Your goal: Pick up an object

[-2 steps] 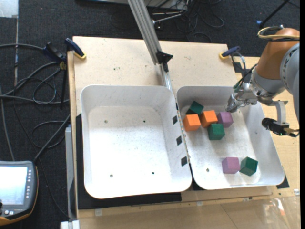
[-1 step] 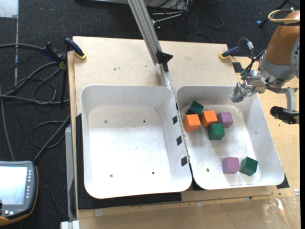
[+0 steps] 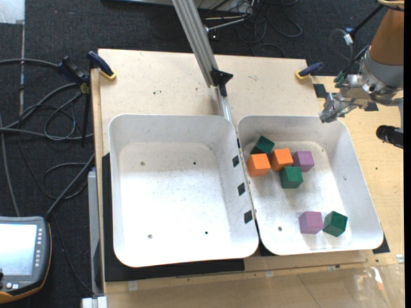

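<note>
Fingers (grip unreadable from here) hover above the right bin's far corner; inside: three green, two orange, two purple cubes.

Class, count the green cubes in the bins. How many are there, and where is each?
3, all in the right bin: one at the cluster's top left, one at its bottom, one near the front beside a purple cube. None appears hidden.

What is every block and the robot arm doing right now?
end effector: above the right bin's far right corner, holding nothing I can see
orange blocks: two, lying in the right bin, touching
green blocks: three, lying loose in the right bin
purple blocks: two, lying loose in the right bin
</note>
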`<state>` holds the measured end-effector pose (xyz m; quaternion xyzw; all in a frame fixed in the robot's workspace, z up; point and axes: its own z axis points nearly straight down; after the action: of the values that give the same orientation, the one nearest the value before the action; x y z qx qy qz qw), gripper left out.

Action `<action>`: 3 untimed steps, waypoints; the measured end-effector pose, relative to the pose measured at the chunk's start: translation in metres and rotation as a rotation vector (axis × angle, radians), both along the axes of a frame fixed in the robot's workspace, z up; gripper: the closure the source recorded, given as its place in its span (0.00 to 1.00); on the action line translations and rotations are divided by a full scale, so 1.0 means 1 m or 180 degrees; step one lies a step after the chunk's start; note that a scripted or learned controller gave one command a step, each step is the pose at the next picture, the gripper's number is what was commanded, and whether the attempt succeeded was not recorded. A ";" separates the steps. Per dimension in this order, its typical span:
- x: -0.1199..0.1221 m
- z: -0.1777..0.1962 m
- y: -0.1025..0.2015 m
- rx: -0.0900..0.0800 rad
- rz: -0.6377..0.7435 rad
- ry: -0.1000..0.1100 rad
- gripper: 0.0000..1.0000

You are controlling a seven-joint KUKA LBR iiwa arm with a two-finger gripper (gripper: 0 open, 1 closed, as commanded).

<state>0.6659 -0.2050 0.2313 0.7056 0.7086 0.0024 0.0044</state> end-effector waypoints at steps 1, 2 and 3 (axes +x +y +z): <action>0.001 0.027 0.000 0.0004 -0.0004 0.0013 1.00; -0.008 0.016 0.048 0.0013 0.0008 0.0033 1.00; -0.015 0.015 0.113 0.0016 0.0014 0.0032 1.00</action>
<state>0.6511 -0.0925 0.2465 0.7041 0.7101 0.0006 -0.0010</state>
